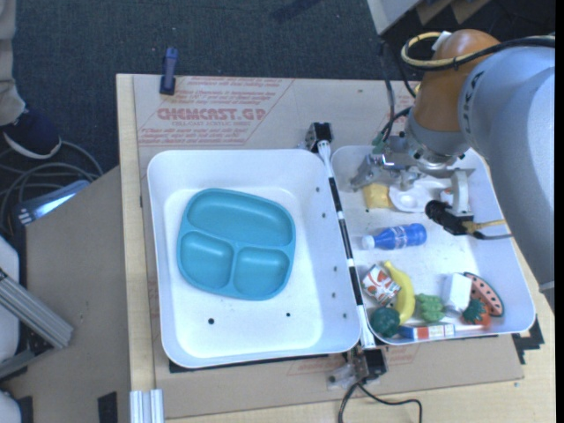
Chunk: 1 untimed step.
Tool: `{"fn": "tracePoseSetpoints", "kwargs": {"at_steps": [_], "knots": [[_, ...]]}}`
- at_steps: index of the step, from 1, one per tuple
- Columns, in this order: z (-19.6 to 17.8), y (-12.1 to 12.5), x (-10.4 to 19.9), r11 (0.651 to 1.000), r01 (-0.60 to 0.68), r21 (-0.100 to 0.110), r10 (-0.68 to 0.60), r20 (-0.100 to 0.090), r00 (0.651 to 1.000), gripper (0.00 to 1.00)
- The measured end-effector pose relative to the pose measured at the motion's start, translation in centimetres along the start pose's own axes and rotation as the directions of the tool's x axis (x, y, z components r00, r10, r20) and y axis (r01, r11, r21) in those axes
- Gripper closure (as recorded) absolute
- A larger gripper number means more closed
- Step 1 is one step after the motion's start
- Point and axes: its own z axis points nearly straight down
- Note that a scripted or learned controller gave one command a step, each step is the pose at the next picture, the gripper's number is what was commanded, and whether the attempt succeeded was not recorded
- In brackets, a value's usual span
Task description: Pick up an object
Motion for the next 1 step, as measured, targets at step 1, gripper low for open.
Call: {"fn": "tracePoseSetpoints", "kwargs": {"at_steps": [1], "knots": [[-0.01, 0.0, 0.45, 1.0, 0.0, 0.001, 0.0, 0.0, 1.0, 0.0]]}}
